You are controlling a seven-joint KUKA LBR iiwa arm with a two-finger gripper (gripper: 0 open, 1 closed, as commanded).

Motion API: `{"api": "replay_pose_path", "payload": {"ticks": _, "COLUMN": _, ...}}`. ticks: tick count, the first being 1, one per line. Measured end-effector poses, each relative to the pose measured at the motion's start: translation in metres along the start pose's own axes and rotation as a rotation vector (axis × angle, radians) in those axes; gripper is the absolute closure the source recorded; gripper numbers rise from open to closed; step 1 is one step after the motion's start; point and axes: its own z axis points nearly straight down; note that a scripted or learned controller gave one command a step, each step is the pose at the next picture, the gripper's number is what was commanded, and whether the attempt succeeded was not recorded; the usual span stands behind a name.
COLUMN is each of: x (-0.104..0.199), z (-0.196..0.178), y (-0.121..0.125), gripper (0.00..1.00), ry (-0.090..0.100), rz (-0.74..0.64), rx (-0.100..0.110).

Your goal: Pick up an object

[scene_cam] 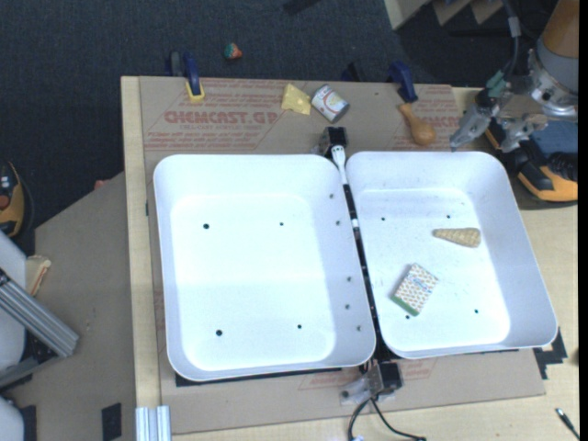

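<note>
In the lower middle of the right bin point(514, 200) a small flat packet point(415, 288) is seen, with a tan wedge point(457, 237) above it – both judged light; the packet is best taken across its short edges. At upper right the gripper point(496, 122) is held spread – nothing is clasped

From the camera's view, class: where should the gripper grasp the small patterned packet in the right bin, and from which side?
Come straight down on the patterned packet. It lies flat and tilted, so probably close the fingers across its narrower width, mid-length. It has open floor all around in the right bin.
</note>
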Motion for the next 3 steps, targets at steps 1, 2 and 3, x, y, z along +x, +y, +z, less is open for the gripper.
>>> {"api": "replay_pose_path", "payload": {"ticks": 1, "x": 0.035, "z": -0.116, "y": -0.022, "gripper": 0.00, "ry": -0.002, "rz": -0.004, "rx": -0.014}}
{"api": "replay_pose_path", "payload": {"ticks": 2, "x": 0.033, "z": -0.119, "y": -0.021, "gripper": 1.00, "ry": -0.003, "rz": -0.002, "rx": -0.006}}
{"api": "replay_pose_path", "payload": {"ticks": 3, "x": 0.086, "z": -0.027, "y": 0.012, "gripper": 1.00, "ry": 0.004, "rz": -0.005, "rx": 0.009}}
